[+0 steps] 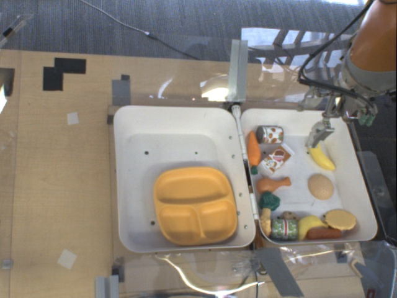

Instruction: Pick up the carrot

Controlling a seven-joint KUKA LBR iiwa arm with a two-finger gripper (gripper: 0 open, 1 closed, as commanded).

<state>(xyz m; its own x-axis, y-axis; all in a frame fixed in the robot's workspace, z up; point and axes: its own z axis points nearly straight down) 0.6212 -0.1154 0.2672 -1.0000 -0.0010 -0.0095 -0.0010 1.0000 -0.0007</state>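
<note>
Carrot [253, 148] lies at the gripper's [320, 132] nine o'clock — long axis twelve-to-six, against the right bin's [366, 185] left wall; finger state indiscernible.

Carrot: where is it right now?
The orange toy carrot lies in the right white bin, against its left wall, just left of the small tin can and carton.

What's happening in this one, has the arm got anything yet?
Not yet. The gripper hangs over the upper right part of the right bin, just above the banana, with nothing between its fingers. The carrot lies untouched along that bin's left wall, beside a small can. The left bin holds a yellow divided tray.
</note>
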